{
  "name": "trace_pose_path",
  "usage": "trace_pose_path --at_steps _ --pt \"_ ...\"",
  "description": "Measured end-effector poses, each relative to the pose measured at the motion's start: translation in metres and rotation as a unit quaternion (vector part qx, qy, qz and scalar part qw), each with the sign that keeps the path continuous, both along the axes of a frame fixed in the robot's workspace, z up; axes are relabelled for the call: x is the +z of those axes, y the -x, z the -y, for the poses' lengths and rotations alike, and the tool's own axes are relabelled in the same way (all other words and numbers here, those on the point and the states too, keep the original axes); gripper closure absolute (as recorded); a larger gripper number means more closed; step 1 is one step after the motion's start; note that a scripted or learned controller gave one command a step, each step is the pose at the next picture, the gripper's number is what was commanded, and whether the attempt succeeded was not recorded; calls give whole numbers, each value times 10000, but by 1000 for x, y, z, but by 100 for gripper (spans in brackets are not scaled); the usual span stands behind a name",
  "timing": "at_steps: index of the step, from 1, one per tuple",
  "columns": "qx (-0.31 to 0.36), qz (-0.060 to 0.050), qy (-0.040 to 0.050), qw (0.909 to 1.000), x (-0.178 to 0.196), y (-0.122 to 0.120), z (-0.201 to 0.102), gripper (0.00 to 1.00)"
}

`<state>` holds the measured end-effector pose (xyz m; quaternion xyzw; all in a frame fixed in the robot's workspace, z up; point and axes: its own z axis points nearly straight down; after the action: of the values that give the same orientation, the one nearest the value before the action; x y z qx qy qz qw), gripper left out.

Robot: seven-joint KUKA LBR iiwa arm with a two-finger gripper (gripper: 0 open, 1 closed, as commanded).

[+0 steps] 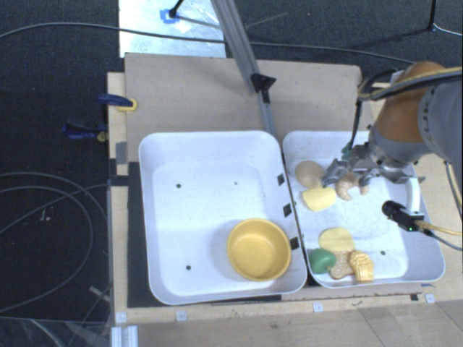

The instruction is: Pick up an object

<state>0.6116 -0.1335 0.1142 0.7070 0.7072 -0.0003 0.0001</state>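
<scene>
left bin (181, 157) open, yellow bowl (259, 249) aside

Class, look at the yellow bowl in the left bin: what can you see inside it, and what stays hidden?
The yellow bowl in the left bin shows only its own yellow inner surface, with nothing lying in it. The bin floor under the bowl is covered.

Grey arm (441, 114), orange band (409, 118), black cables, metallic end effector (349, 172).

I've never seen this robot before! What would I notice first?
Probably the round yellow plastic bowl, alone in the left shallow white bin. Next, the grey arm with its orange band, its pincer down in the right white bin among pale yellow and tan toy food pieces.
</scene>
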Motion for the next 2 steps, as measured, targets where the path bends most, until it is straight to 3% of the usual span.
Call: trace_pose_path --at_steps 1,2 --pt "-3 18 1 10000 12 -1 0 100" --pt "22 30 1 10000 56 -3 -2 100"
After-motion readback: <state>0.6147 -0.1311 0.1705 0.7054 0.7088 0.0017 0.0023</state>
